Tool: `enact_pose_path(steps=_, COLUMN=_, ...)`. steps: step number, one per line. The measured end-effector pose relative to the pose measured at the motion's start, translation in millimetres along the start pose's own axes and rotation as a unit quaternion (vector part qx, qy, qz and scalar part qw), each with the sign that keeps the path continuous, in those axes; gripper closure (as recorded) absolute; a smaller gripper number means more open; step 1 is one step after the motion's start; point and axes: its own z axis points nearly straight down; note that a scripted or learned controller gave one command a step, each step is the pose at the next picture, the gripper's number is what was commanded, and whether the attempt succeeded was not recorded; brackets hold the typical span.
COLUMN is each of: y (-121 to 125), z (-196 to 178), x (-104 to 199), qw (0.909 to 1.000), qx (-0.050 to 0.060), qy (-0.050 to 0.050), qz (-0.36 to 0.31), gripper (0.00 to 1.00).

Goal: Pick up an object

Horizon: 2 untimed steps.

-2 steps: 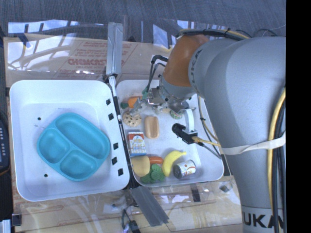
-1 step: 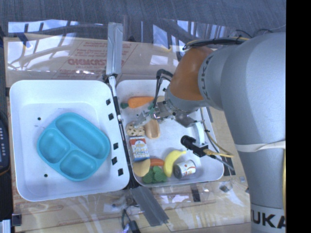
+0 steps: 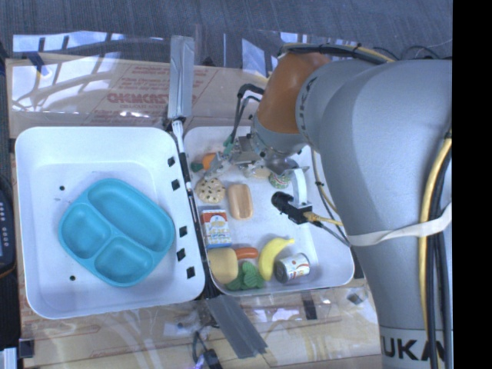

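White bin (image 3: 330, 264) — yellow banana (image 3: 271, 255)

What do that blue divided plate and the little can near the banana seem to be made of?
Blue divided plate: likely plastic, one even matte colour with soft moulded compartment edges. Can: probably metal, or a plastic toy copy, judging by its shiny silvery end; the red label looks printed.

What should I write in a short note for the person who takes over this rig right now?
Gripper: low over the far end of the right bin; whether it holds anything cannot be seen.
Things in the right bin: cookie, bread roll, small carton, banana, can.
Left bin: blue divided plate.
Done: no pick confirmed.
Left: grasp one object and lift it.
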Motion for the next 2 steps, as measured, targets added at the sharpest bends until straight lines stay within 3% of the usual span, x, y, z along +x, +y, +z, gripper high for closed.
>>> enact_pose_path(steps=1, y=-43.4, z=-1.0, x=-2.8, qw=0.9988, qx=-0.001, qy=0.001, qz=-0.049, gripper=0.0)
enact_pose_path(steps=2, y=-43.0, z=-7.4, x=-1.5, qw=0.9987, qx=0.002, qy=0.003, qz=-0.051, gripper=1.0)
